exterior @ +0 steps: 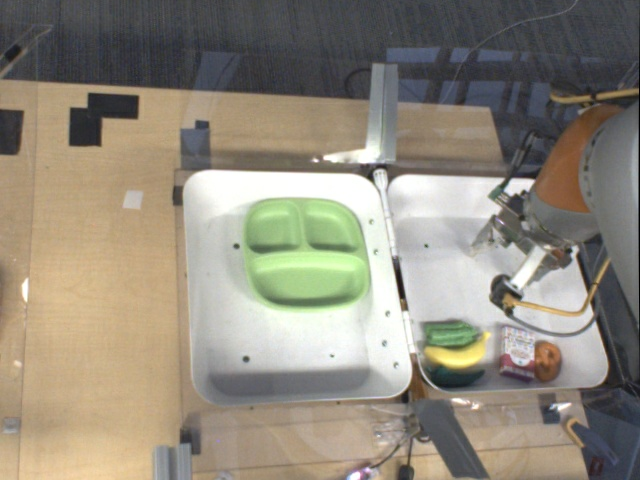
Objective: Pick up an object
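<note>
Wooden bench carries two white bins. On the left bin lies a green divided plate. At the right bin's near edge lie a banana, a green vegetable, a small packet and a brown fruit. Above them the gripper hangs with fingers spread wide, holding nothing.

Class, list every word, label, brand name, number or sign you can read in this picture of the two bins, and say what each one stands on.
No text here can be read.
The small purple and white packet in the right bin carries printing, but it is too small and blurred to make out.
The black shapes on the bench are plain blocks, not letters.
The green divided plate bears no lettering that I can see.
</note>
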You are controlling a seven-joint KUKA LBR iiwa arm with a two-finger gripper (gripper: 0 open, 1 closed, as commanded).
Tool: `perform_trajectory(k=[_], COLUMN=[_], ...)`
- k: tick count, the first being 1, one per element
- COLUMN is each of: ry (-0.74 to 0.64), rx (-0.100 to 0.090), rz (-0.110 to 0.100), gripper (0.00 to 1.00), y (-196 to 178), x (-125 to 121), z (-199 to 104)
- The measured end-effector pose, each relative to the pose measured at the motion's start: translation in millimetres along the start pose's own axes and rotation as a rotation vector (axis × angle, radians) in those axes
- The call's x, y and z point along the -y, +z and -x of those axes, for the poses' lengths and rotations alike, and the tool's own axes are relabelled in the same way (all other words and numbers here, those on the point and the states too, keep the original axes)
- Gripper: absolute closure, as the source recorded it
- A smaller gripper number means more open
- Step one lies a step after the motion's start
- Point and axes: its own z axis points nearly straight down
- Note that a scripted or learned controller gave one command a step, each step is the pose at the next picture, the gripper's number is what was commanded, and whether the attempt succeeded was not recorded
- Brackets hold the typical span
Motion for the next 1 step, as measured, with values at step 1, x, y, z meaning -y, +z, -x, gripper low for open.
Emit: perform_trajectory(k=[1], ry=[-0.288], rx=[0.002], rz=[-0.006], gripper=[0.0], y=[-138.9], x=[-42.0], z=[-21.1])
